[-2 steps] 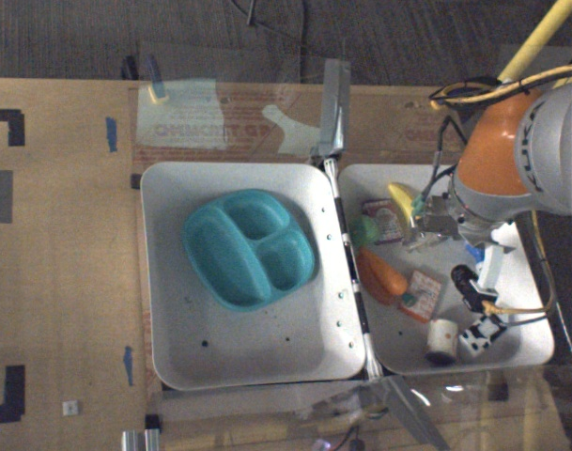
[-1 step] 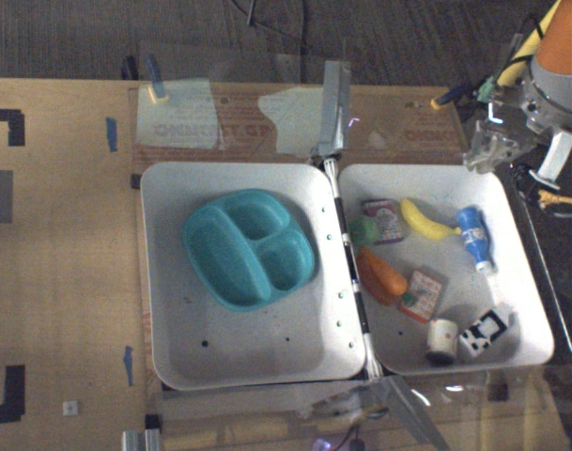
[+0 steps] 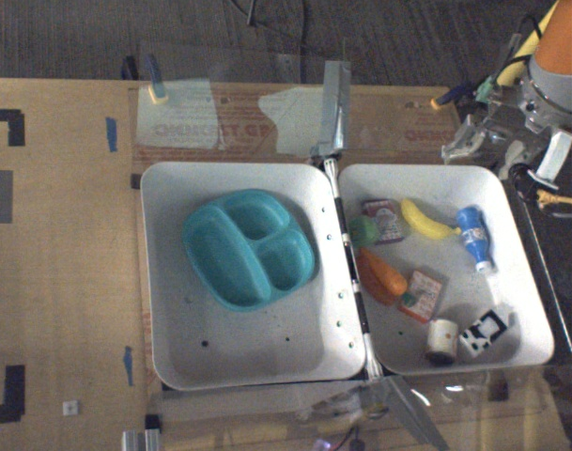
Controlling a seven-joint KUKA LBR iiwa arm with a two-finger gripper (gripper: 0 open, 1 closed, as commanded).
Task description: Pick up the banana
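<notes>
Yellow banana [image 3: 428, 220] lies flat in right bin [image 3: 530, 280], upper middle, between a small red-white packet [image 3: 384, 221] and a blue bottle [image 3: 473, 237], touching neither. Orange carrot [image 3: 381, 275] sits below. Gripper [image 3: 492, 132] hangs above the bin's far right corner, apart from the banana; jaws' state: can't tell.

We see the arm [image 3: 558, 50] as a grey metal body with a broad orange band above the wrist. Yellow, green and blue cables or clips cluster beside it. The pincer [image 3: 473, 139] end looks silvery-grey with pale metallic parts, and a white block sits on the wrist housing. Finer details are blurred.
</notes>
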